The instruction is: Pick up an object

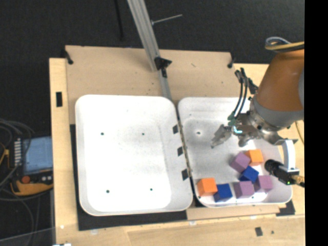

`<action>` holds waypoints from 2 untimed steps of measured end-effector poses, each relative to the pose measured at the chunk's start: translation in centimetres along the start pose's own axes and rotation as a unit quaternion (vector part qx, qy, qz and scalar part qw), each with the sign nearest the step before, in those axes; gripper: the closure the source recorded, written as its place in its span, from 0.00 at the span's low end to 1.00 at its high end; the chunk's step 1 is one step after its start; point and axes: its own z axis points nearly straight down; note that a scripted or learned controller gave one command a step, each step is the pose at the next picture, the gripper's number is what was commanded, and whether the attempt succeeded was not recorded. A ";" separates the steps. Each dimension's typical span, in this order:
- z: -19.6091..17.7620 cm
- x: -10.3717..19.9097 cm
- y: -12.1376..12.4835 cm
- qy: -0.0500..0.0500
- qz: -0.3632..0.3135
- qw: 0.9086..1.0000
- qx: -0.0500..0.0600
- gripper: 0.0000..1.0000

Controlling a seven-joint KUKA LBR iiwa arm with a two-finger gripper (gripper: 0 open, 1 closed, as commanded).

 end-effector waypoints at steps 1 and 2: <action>-0.2 0.0 0.1 0.000 0.002 1.000 -0.003 0.00; 5.3 0.2 1.0 -0.001 0.002 1.000 0.000 0.00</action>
